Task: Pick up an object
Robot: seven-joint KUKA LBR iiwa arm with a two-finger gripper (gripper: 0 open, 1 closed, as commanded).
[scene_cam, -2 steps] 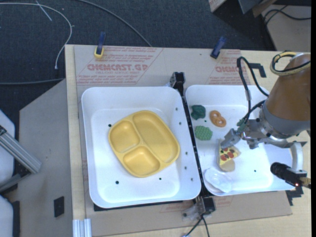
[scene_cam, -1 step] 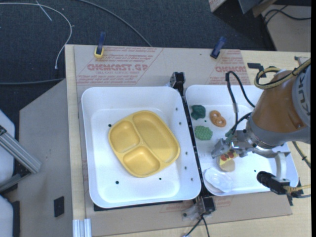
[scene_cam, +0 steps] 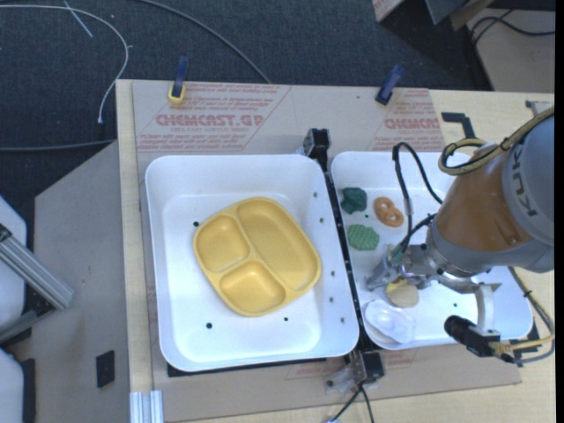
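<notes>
Yellow divided tray (scene_cam: 256, 254) laid in the left bin (scene_cam: 167, 236), gripper (scene_cam: 401, 280) lowered into the right bin (scene_cam: 423, 161) over a tan rounded object (scene_cam: 404, 295), finger spread not discernible, possibly touching it, green pieces (scene_cam: 361, 235) and orange piece (scene_cam: 388, 211) nearby.

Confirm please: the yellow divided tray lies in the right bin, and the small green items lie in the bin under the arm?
Not quite. The camera view shows the yellow divided tray in the left bin. The small green items do lie in the bin under the arm.
</notes>
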